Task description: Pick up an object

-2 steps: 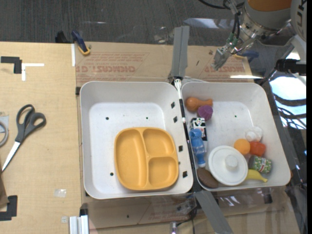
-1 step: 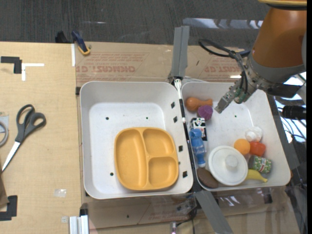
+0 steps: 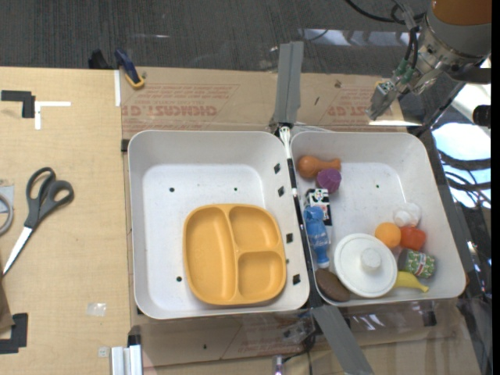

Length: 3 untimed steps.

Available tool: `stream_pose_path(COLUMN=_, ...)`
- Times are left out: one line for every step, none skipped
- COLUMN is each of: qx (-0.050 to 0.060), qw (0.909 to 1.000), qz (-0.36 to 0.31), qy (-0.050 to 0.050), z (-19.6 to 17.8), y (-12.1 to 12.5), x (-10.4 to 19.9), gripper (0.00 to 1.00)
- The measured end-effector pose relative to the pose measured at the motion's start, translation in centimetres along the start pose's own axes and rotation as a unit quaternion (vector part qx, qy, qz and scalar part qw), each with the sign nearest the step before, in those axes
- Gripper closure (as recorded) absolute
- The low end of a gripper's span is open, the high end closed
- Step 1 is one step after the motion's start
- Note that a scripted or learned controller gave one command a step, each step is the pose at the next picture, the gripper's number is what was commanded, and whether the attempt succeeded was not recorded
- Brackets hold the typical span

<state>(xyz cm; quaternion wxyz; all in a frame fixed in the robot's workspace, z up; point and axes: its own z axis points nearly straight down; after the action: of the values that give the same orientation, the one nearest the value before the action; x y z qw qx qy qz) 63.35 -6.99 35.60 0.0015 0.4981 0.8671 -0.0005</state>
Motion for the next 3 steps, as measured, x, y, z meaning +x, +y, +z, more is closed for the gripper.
stream_pose_path(qx=0.0, qw=1.0, qz=-0.001, qy=-0.002, z=-0.9, y=0.1, x=0.0, gripper=1.0)
stream_pose_path(qx=0.0, qw=0.9994, qz=-0.036, qy=0.0, z=0.0, y=2.5, x=-0.9, gripper=1.0)
stream_pose_path(qx=0.001, qw=0.996, qz=-0.09, qy=0.001, z=8.2, y=-3.4, x=0.5, gripper=1.0)
